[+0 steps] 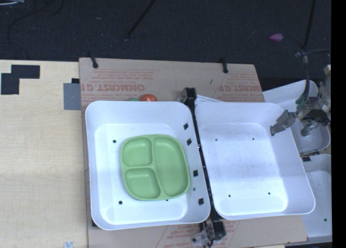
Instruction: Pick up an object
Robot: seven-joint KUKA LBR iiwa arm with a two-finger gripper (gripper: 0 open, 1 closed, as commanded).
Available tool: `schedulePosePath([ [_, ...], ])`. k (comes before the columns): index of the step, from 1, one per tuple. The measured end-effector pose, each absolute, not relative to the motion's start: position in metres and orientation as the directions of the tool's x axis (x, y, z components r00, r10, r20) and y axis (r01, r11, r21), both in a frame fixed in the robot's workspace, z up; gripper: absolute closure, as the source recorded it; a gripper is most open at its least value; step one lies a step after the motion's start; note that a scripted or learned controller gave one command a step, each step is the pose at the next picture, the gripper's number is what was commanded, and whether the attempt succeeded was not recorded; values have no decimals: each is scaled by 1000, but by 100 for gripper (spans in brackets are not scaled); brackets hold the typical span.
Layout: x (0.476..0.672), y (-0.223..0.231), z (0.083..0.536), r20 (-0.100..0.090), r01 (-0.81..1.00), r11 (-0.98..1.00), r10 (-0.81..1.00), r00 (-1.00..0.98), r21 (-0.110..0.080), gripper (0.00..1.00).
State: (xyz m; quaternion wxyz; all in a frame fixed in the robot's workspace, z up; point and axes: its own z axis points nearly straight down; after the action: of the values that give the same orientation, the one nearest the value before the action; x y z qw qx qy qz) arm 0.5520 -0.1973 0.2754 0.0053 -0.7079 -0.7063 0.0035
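While the tool (294,121) is hanging with its fingers spread and pinching nothing over the right bin's (303,198) far right rim, the green divided plate (155,167) is lying flat in the left bin (102,133), well apart, leftward across the divider.

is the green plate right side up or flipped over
Right side up: the green plate lies flat in the left bin, its three compartments facing up.
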Motion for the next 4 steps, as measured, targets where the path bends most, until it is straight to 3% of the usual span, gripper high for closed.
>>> schedulePosePath([
  [1,554,-197,281,0,1000,0,1000,0,-1,0],
  [4,552,-191,103,3,1000,-1,1000,1,-8,0],
])
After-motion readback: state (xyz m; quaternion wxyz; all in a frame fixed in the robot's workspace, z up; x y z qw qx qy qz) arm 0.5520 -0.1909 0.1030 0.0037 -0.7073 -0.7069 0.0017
